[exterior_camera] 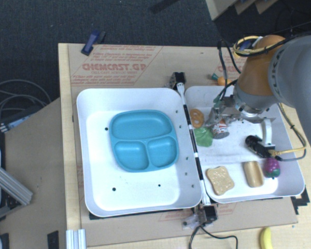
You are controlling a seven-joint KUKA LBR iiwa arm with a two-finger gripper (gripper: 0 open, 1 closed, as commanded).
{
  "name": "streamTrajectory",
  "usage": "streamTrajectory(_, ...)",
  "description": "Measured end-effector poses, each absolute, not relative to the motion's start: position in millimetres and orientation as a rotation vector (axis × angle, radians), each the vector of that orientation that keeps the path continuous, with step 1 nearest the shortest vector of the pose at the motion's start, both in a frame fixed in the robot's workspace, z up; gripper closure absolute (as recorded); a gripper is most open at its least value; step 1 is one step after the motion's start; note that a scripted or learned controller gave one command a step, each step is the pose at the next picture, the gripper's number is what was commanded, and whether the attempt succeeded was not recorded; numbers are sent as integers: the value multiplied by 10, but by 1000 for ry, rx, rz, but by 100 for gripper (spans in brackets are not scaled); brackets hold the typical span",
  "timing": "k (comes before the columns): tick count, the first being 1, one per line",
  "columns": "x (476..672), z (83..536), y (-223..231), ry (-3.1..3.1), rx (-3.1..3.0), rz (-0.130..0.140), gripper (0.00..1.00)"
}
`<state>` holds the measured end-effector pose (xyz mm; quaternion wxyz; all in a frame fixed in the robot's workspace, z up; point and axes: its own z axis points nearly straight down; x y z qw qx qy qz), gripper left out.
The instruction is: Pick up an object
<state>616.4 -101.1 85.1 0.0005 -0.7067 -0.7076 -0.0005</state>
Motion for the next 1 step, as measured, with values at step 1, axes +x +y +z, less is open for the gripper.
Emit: streamTrajectory(1,6056,1855,-259,-2224,-2221,-4,100)
